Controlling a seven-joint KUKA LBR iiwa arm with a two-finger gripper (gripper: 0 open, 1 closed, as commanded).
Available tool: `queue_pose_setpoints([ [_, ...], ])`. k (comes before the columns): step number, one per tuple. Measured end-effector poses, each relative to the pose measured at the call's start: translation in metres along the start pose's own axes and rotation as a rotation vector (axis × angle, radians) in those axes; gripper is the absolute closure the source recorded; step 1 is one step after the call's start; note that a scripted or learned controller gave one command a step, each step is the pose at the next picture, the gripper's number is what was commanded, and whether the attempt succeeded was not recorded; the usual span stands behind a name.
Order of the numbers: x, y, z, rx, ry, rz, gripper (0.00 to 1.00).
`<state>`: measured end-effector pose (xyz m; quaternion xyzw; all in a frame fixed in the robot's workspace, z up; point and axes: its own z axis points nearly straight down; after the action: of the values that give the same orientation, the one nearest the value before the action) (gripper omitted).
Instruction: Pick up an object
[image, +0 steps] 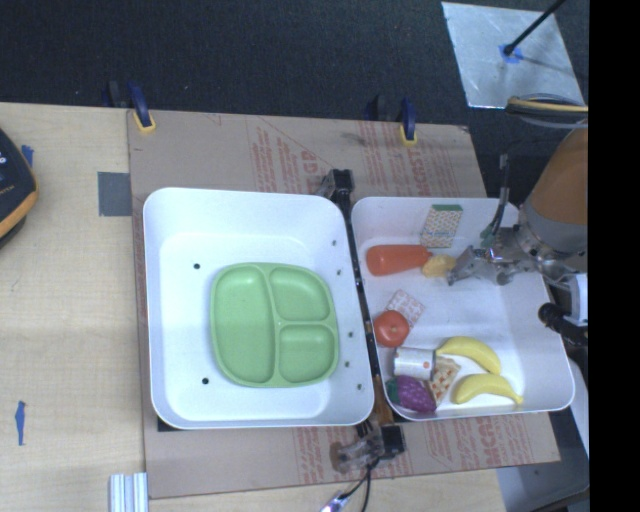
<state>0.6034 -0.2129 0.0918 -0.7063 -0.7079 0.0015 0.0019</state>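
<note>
Right bin (520, 330) | tool (462, 270) beside yellow piece (437, 266) | carrot (397, 259) left

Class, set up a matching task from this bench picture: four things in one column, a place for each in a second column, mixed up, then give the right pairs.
Things
1. green tray
2. carrot
3. bananas
4. tomato

Places
A. near front of right bin, right of the purple food
B. middle of left bin
C. right bin, against its left wall, halfway along
D. back of right bin, beside the small yellow piece

Pairs: 1-B, 2-D, 3-A, 4-C
</note>
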Motion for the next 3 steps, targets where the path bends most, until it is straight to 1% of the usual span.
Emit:
queue_pose_setpoints([
  [1, 0.112, -0.048, -0.012, 0.000, 0.000, -0.005, 0.00],
  [2, 0.092, 0.021, 0.000, -0.002, -0.001, -0.003, 0.00],
  [3, 0.084, 0.046, 0.005, 0.031, 0.004, -0.007, 0.00],
])
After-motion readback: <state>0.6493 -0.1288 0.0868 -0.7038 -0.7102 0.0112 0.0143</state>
